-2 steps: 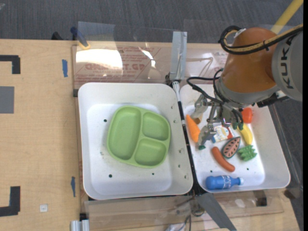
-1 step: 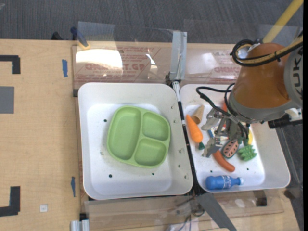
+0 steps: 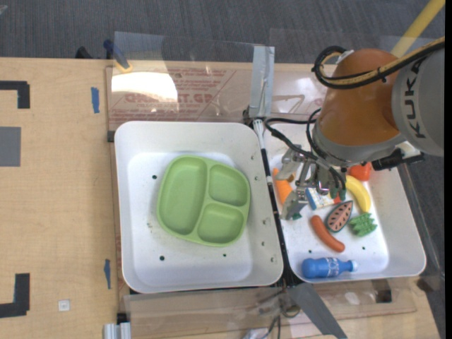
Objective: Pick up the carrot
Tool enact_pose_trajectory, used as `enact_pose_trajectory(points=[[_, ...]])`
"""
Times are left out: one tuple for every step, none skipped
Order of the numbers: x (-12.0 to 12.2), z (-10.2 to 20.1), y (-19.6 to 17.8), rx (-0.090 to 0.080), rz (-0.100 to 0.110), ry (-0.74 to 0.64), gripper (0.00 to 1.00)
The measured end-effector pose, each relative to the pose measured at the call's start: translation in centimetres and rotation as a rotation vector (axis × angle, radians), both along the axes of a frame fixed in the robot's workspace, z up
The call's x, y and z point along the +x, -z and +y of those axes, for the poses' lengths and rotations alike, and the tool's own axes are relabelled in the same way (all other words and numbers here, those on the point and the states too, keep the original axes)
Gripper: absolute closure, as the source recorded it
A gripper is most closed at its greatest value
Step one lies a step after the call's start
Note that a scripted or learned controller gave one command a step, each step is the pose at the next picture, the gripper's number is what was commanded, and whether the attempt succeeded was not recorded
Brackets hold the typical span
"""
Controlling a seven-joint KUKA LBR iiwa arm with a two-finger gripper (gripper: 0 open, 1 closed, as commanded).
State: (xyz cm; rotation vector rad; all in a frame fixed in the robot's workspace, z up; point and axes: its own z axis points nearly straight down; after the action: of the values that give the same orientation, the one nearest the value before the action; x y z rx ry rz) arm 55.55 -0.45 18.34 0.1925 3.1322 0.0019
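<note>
The carrot (image 3: pixel 282 190) is a small orange piece lying at the left edge of the right bin (image 3: pixel 402 256), close to the wall between the two bins. My gripper (image 3: pixel 302 186) hangs low over that bin, just right of the carrot and partly over it. The grey arm with its orange band (image 3: pixel 357 97) covers the bin's upper part. Much of the carrot is hidden behind the gripper's metal parts.
Right bin: a yellow banana (image 3: pixel 359 193), a red piece (image 3: pixel 361 171), a watermelon slice (image 3: pixel 340 216), a green leafy toy (image 3: pixel 364 224), a red sausage (image 3: pixel 328 233), a blue bottle (image 3: pixel 327 267). A green divided plate (image 3: pixel 205 200) lies in the left bin (image 3: pixel 134 210).
</note>
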Motion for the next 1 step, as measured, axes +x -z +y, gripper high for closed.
enact_pose_trajectory(points=[[3.25, -0.05, -0.04, -0.001, -0.001, -0.138, 0.0]])
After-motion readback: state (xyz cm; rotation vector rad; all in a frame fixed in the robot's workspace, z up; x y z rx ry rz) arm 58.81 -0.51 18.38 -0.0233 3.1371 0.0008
